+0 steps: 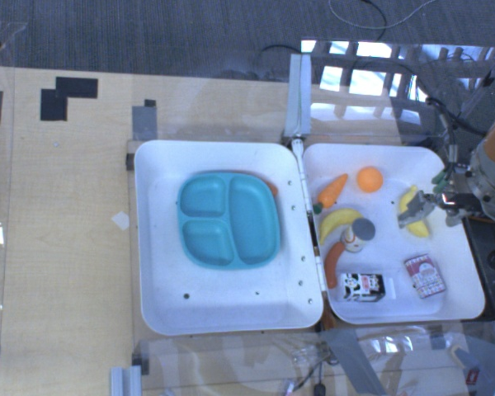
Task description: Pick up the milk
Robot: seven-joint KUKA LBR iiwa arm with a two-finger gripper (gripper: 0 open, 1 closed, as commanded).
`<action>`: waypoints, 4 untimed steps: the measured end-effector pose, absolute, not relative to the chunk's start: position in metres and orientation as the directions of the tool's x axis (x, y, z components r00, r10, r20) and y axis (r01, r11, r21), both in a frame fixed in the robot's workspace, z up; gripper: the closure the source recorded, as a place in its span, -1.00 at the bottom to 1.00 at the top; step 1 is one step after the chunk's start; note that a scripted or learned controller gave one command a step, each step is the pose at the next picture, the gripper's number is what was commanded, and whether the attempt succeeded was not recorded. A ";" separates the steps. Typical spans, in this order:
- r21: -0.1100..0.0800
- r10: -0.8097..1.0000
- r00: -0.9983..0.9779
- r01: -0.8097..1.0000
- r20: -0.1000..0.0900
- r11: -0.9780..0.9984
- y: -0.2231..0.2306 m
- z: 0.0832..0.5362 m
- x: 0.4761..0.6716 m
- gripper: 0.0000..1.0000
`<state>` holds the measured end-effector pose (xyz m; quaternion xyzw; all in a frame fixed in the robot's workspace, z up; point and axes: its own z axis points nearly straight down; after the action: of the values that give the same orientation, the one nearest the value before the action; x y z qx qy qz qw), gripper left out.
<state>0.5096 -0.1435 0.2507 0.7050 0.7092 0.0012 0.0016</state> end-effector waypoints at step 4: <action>0.005 0.997 -0.081 0.997 -0.001 0.081 -0.108 0.244 0.499 -1.00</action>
<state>0.4986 -0.1080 0.2440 0.6780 0.7351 0.0014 0.0020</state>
